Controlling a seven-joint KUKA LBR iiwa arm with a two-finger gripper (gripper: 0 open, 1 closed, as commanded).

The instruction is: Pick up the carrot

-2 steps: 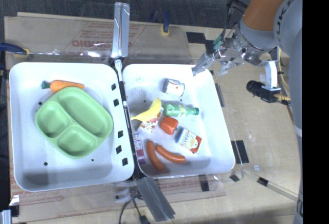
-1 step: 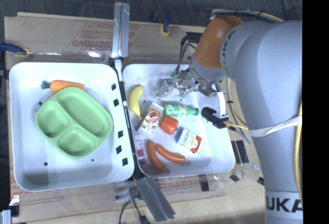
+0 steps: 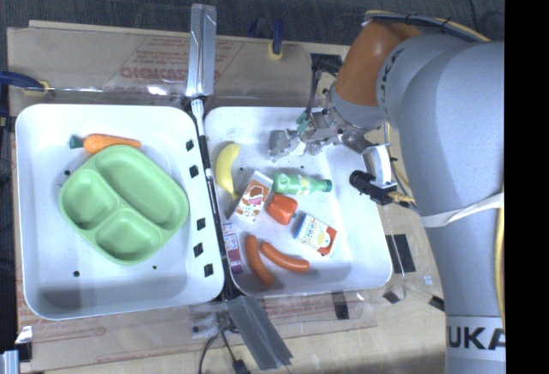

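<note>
Nearest the camera, at the bottom edge of the right bin (image 3: pixel 364 274), two sausages (image 3: pixel 276 258) lie close to the wall, w/ little room behind them. Just above sit a small snack packet (image 3: pixel 316 235), an orange-red block (image 3: pixel 281 208), a juice carton (image 3: pixel 252 199) and a green bottle (image 3: pixel 302 184). A banana (image 3: pixel 226 166) rests along the divider side of this bin.

In the left bin (image 3: pixel 43 278) a green compartment plate (image 3: pixel 124 202) takes the middle; the white floor near its bottom edge is free. The carrot (image 3: pixel 110 141) lies at the far edge of this bin, just beside the plate's top rim, close to the wall.

Farther back, the gripper (image 3: pixel 290 143) hangs over the upper part of the right bin, well apart from the carrot. Its fingers appear spread, w/ nothing between them. The grey arm (image 3: pixel 437 132) covers the right side.
</note>
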